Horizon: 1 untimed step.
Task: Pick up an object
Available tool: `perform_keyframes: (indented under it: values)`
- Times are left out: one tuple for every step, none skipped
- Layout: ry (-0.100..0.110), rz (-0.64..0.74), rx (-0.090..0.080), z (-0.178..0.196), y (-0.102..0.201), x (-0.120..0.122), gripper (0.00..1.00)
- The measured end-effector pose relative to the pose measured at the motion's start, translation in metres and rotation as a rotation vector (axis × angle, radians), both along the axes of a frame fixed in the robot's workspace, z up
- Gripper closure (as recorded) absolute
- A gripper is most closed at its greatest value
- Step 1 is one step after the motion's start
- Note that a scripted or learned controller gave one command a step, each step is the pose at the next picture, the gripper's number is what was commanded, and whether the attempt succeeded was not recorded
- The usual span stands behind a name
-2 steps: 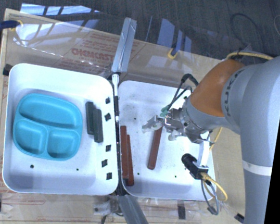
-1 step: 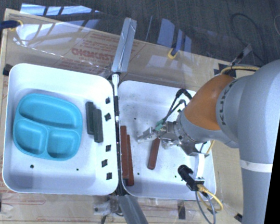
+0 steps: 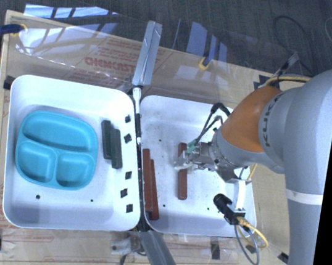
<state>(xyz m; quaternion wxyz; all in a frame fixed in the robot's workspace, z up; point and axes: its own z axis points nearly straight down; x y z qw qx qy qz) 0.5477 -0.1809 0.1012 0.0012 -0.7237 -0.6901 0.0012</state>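
Observation:
A short brown bar [image 3: 182, 185] lies in the middle of the right bin [image 3: 171, 120], running near to far. My gripper [image 3: 185, 161] is low in that bin, right at the bar's far end, and its metal parts hide that end. Along the right bin's left wall lies a longer brown bar [image 3: 150, 186]. In the left bin [image 3: 36, 86], a dark grey bar [image 3: 111, 144] rests beside a blue divided tray [image 3: 57, 149].
The grey arm with its orange band [image 3: 248, 126] covers the right side of the right bin. A black cable plug [image 3: 227, 208] hangs near the bin's front right corner. Several small black squares [image 3: 126, 175] dot the left bin's right wall.

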Motion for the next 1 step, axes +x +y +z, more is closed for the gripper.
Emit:
perform_keyframes:
  values:
    - [-0.003,0.043,0.000,0.1133,0.0221,0.0429,1.00]
